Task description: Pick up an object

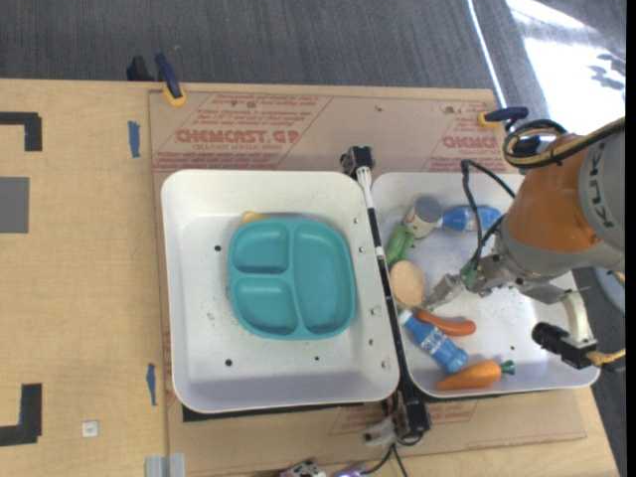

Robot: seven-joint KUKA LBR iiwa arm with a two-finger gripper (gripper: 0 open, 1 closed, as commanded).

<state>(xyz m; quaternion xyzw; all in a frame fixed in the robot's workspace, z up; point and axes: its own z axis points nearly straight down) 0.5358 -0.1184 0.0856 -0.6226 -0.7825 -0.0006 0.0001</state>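
camera view: gripper (444,288) in right bin (542,376), fingers spread w/ nothing between, just above red chili (444,320), its long axis running left-right.

Two white bins on a bench, arm reaching into the right one.

The left bin (189,266) holds a teal divided plate (292,276) lying flat near its middle. In the right bin (517,316) the gripper (449,286) hangs low over the floor, its fingers slightly parted with nothing between them, just beside a tan egg-shaped object (406,284). Below it lie a red-orange chilli-like piece (445,321), a small blue bottle (435,344) and a toy carrot (471,374). Toward the back sit a green object (400,242), a grey-capped piece (425,215) and a blue item (460,218).
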